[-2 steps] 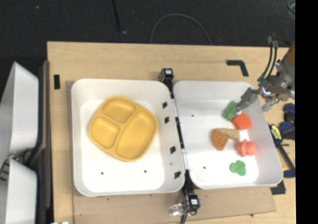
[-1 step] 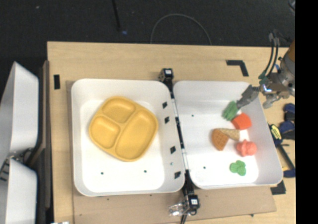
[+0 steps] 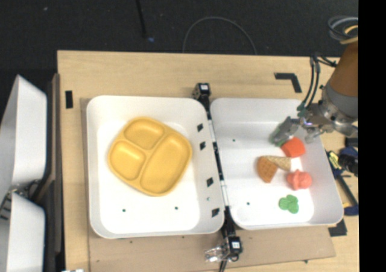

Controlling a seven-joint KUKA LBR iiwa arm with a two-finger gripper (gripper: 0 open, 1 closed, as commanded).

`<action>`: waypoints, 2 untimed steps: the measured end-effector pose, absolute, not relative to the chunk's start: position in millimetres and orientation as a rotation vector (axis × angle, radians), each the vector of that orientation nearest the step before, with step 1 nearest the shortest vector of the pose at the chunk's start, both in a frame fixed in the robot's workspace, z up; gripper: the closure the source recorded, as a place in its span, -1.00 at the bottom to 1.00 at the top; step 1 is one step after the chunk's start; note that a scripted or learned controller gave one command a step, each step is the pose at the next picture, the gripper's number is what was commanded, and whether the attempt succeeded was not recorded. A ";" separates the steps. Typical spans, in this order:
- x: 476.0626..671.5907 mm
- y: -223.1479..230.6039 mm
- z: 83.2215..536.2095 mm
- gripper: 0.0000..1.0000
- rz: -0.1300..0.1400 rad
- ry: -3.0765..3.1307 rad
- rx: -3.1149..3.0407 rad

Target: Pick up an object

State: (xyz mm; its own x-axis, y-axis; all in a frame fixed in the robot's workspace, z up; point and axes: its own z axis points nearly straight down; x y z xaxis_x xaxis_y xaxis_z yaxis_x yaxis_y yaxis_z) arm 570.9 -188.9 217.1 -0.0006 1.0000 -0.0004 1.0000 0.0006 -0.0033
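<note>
Jaws spread, gripper [image 3: 295,130] low over the right bin [image 3: 241,121], fingertips straddling the top of an orange-red block [image 3: 294,148] without visibly clamping it. Just left and below, a brown cone-shaped toy [image 3: 269,167] lying on its side. Below the block, a pink-red lumpy toy [image 3: 299,179], near the cone's tip. Nearer the front edge, a small green toy [image 3: 289,204]. In the left bin [image 3: 102,204], a yellow three-compartment plate [image 3: 149,155], well apart from the arm.
</note>
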 end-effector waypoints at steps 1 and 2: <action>576.8 -190.3 156.0 -1.00 0.005 -2.217 -2.224; 576.4 -191.2 103.5 -1.00 0.004 -2.216 -2.226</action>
State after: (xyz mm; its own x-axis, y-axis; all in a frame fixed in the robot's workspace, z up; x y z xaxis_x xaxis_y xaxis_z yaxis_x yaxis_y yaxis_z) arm 576.4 -191.2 103.5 0.0046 1.0000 -0.0012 1.0000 -0.0046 -0.0023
